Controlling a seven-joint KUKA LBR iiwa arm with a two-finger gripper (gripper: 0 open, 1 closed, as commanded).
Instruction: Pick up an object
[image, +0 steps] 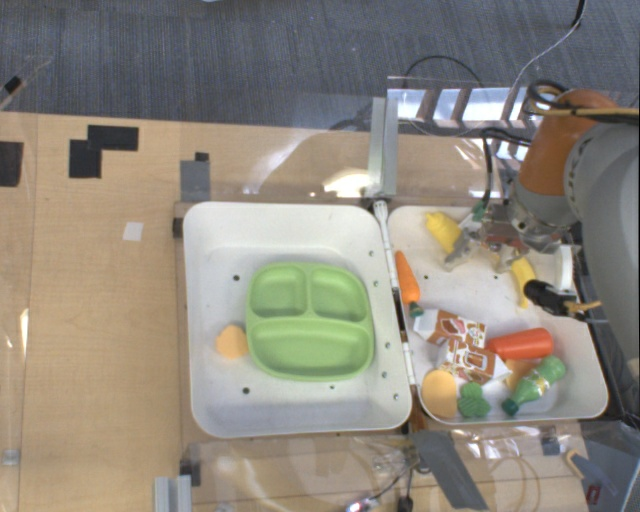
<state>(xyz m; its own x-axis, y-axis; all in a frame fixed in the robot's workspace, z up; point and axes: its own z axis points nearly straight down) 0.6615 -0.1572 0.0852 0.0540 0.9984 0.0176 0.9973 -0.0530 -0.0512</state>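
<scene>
Where the jaws are nearest: the yellow fruit (441, 230) lies at about 11 o'clock in the right bin (480, 300), close to the far wall.
Gripper: the gripper (476, 250) hangs at about 12 o'clock in the same bin, just to the 3 o'clock side of the yellow fruit.
Jaws: the two grey prongs stand moderately apart with bare bin floor between them; nothing is held.
Contact: the prong on the 9 o'clock side ends just beside the yellow fruit; whether it touches cannot be told.
Arm: the arm (560, 160), with its orange band, comes in over the bin's 1 o'clock corner.
Yellow piece: a smaller yellow piece (521, 276) lies at 4 o'clock from the gripper, near it but apart.
Carrot: a carrot (406, 278) lies along the 9 o'clock wall, its tip toward 12 o'clock.
Carton: a white and red carton (462, 345) lies flat near the bin's middle.
Red vegetable: a red vegetable (521, 343) lies at 3 o'clock from the carton, just beside it.
Near edge: an orange ball (439, 385), a broccoli (472, 402) and a green bottle (535, 385) sit in a row toward 6 o'clock, the ball and broccoli touching.
Left bin: the left bin (215, 260) holds a green divided plate (310, 322) at its middle.
Peach ball: a peach ball (231, 342) rests against the plate's 9 o'clock rim.
</scene>
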